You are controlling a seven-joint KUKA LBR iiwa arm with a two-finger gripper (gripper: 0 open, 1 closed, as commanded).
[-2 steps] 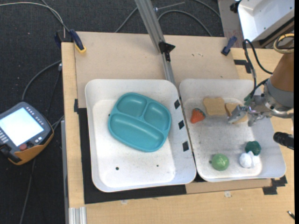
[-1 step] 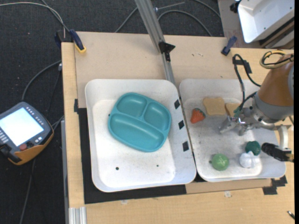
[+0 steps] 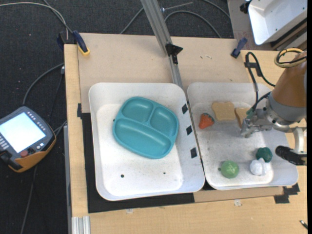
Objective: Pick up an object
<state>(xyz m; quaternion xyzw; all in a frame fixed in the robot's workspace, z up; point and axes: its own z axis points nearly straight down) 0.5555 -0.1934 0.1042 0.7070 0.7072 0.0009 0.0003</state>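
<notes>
The 2 bins (image 3: 146, 189) look like smooth white plastic, a bit shiny, with little dark specks on them. The teal plate (image 3: 146, 127) is smooth plastic too, and not very shiny. The surface (image 3: 126, 57) looks like pale, flat wood or board, dull and plain. The tool (image 3: 249, 127) is grey shiny metal. The tan block (image 3: 223, 110) looks soft and dull, like a sponge. The green ball (image 3: 229, 168) looks smooth. The floor (image 3: 29, 43) looks dark and rough, like carpet.

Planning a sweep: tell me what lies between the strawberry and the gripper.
In the camera view, a tan block lies between the strawberry and the gripper, slightly toward the bin's far side.
</notes>
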